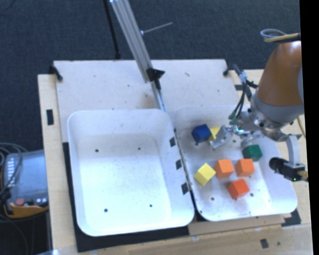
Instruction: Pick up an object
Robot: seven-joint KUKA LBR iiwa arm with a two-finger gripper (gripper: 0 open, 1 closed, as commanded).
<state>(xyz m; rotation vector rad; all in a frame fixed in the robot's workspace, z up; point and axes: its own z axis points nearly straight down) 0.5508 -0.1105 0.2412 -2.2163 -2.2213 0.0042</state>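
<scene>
Camera view, top-down at a slant: arm [282,86] comes in from the right over the right bin [281,203]. Gripper [222,138] is low in that bin, metallic tips pointing left toward the blue cube [201,133]. Jaws state: cannot tell, too small and blurred to see a gap, and nothing clearly sits between them.

Blue cube: dark blue, small, near the bin's upper left area, just left of the tips, close to touching or touching, cannot tell which. A yellow block [214,132] is right beside the blue cube, partly hidden behind the gripper tips.

Other blocks in the right bin, all below the gripper:
- yellow cube [205,173], lower left, near the bin's left wall
- orange cube [224,168], just right of the yellow cube
- second orange cube [245,168], beside the first, small gap
- red-orange cube [238,189], lowest of the group, just under the two orange ones
- green block [252,152], dark green, right of the gripper tips, under the wrist

Left bin [79,128] is white, speckled with dark dots, side by side with the right bin, their rims touching in the middle. Both bins rest on the desk [98,79], a pale board. A slanted metal rail [133,37] runs from the top down to the bins' junction.
</scene>
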